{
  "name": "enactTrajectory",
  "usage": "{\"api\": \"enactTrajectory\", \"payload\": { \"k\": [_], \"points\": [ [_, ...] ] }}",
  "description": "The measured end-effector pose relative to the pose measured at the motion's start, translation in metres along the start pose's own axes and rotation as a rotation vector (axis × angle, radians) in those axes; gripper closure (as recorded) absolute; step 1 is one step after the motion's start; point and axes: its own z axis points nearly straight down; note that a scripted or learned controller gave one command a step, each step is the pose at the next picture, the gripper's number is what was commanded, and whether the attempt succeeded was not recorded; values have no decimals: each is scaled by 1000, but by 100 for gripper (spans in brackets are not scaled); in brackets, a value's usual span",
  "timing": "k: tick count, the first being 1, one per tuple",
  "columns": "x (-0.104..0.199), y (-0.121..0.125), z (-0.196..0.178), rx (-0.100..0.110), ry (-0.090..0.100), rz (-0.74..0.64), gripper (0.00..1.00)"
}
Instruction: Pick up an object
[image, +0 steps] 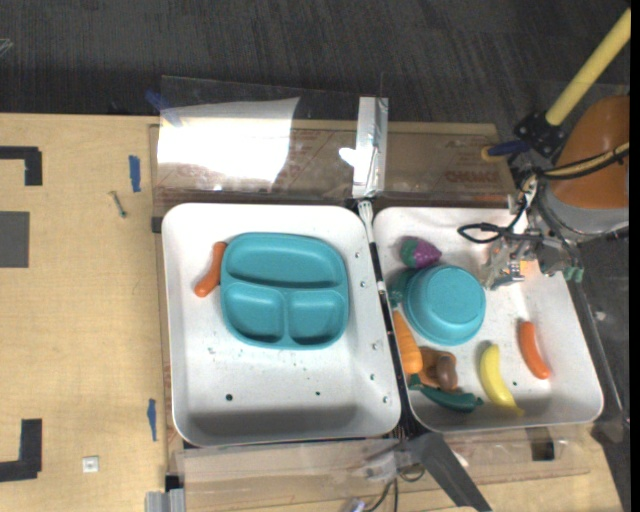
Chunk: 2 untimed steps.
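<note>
End effector (508, 262) hovers over the right bin (585, 400) at the frame's right; its grip state is unclear. Beside it, the teal bowl (446, 303) risks deflecting a descent.

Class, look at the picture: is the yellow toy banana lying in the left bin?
No, the yellow toy banana lies in the right white bin, below the teal bowl.

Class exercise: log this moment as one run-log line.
claw: over right bin, far corner | grasp: none seen | nearest: teal bowl | left bin: teal tray, orange piece
</note>
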Motion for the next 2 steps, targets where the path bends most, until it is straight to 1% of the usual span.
{"api": "enactTrajectory", "payload": {
  "k": [1,2],
  "points": [
    [-24,76,-91,-5,-1,38,100],
    [-21,72,-85,-3,11,44,0]
  ]
}}
